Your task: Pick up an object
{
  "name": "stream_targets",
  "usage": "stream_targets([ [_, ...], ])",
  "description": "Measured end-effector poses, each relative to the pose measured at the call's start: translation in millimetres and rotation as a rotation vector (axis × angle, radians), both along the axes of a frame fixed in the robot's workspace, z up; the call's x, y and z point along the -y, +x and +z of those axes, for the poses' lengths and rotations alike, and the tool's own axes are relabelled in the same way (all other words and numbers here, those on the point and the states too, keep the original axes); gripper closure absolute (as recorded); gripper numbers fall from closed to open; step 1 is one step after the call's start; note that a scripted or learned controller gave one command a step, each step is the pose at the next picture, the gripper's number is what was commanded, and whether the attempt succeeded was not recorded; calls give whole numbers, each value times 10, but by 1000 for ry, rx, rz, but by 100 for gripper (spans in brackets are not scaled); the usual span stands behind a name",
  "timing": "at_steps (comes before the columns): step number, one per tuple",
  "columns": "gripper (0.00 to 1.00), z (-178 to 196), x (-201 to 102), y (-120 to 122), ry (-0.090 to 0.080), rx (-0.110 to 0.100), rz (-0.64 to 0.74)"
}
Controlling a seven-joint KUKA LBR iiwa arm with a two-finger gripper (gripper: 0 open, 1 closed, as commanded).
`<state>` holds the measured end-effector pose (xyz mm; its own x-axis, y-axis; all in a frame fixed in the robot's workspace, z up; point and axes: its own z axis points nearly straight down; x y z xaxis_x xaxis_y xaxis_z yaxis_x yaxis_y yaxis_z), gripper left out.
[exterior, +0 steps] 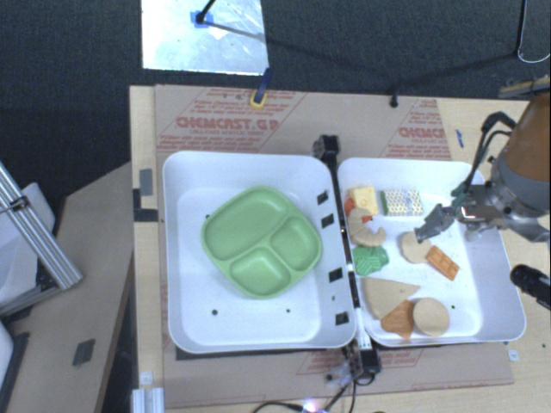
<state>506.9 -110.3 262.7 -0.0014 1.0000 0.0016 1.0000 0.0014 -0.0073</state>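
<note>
Whether the gripper (430,227) is open or closed cannot be told: its dark tip shows as one mass, pointing toward 7 o'clock. It hangs over the middle of the right bin (499,256), at the end of the arm (523,175), which comes in from 3 o'clock. Nothing can be seen held in it.

Nearest to the tip is a tan disc (413,250), just beside it at 7 o'clock, near the bin's centre; whether the two touch cannot be told. An orange slab (442,262) lies just beside the disc at 4 o'clock.

At the bin's 11 o'clock sit a yellow block (365,200) and, at its 3 o'clock, a patterned block (402,201). A red piece (350,205) touches the yellow block at 8 o'clock. Below them, along the 9 o'clock wall, lie a tan crescent (368,231) and a green piece (370,261), one touching the other.

Toward 6 o'clock a tan wedge (387,292) lies flat, with an orange piece (398,318) at its lower edge and a round bun (430,317) just beside that at 3 o'clock.

At 9 o'clock from all this, the left bin (185,299) bears a green plate (261,241) with three compartments, turned askew, well apart from the gripper.
</note>
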Motion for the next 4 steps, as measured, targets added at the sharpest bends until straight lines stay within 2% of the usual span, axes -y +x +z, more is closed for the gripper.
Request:
stream_targets([
  [1, 0, 44, -1, 18, -2, 10, 2],
  [2, 0, -377, 18, -1, -1, 6, 0],
  [4, 0, -1617, -93, -15, 0, 3, 0],
])
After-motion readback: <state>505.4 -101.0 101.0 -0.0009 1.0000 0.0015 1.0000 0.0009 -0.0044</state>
